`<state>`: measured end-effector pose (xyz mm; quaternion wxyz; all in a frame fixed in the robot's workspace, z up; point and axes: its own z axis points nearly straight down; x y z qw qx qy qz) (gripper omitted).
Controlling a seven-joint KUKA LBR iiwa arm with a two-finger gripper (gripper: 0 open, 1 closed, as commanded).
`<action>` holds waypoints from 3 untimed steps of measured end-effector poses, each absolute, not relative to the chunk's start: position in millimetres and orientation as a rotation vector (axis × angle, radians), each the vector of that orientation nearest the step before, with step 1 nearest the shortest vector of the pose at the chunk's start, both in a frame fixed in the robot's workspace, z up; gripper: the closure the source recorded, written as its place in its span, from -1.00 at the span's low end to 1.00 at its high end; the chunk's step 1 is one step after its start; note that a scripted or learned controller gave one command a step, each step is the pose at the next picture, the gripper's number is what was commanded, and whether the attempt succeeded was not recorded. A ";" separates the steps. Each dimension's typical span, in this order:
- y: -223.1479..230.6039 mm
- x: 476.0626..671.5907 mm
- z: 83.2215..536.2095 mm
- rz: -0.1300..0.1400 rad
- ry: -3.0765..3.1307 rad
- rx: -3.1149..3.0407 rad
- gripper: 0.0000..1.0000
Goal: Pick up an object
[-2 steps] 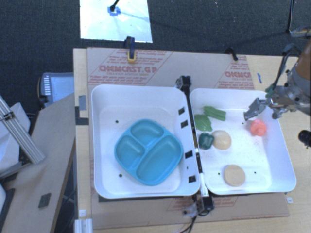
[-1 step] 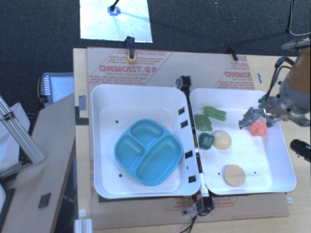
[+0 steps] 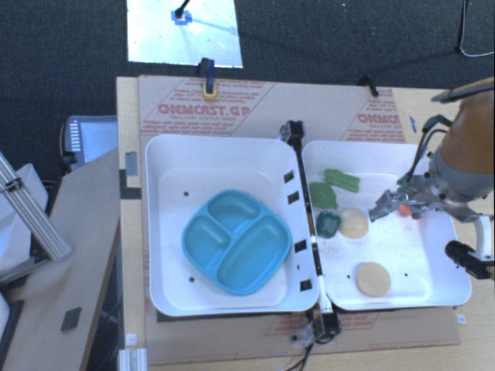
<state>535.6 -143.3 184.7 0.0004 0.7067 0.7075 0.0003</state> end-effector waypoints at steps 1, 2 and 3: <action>-140.6 532.1 143.2 0.000 2.223 2.220 -1.00; -141.0 533.0 154.3 0.002 2.221 2.218 1.00; -146.4 542.4 203.5 0.005 2.221 2.214 1.00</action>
